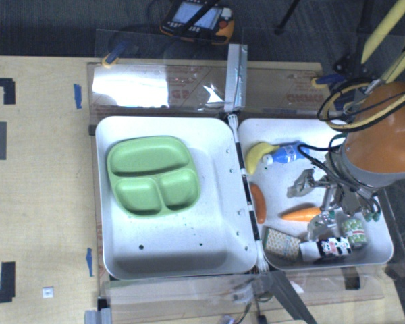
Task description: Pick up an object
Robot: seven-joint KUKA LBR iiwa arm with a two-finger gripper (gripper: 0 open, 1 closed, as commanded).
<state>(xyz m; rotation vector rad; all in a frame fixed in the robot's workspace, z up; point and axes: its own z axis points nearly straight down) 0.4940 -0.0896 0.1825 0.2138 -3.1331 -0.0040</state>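
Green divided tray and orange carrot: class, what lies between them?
In the camera view, between the green divided tray and the orange carrot lie the bins' adjoining rims and a red-orange object.

Pale wood bench (34,201); dark carpet floor (67,12) behind.

White bins: two, counted side by side (216,130) (385,248);
Green divided trays: one (154,174), with three compartments;
Orange carrots: one (302,214);
Yellow items: one (258,155);
Blue-and-white bottles: one (283,155);
Smaller packets: number cannot be told
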